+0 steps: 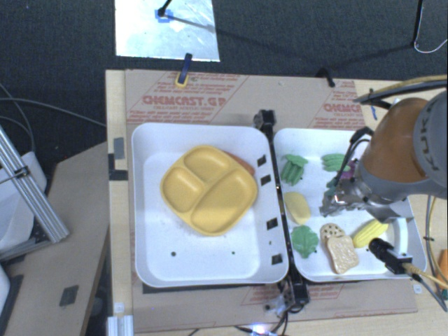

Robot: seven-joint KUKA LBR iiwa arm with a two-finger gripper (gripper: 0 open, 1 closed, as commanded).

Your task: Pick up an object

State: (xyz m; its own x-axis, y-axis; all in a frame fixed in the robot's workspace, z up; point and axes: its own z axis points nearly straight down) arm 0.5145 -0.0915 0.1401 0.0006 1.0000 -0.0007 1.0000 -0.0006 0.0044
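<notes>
Because the gripper (334, 203) is hanging low over the right bin (313, 271) among crowded toy foods, it is needing one clear target — the pale yellow piece (297, 206) just beside it is lying fairly apart. Whether the jaws are spread or pressed together, I cannot tell.

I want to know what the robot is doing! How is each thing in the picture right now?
yellow plate: right way up, in the left bin.
toy bread slice: lying flat, right bin.
toy corn: lying by the arm.
green toy: lying loose.
gripper: down low over the right bin.
</notes>
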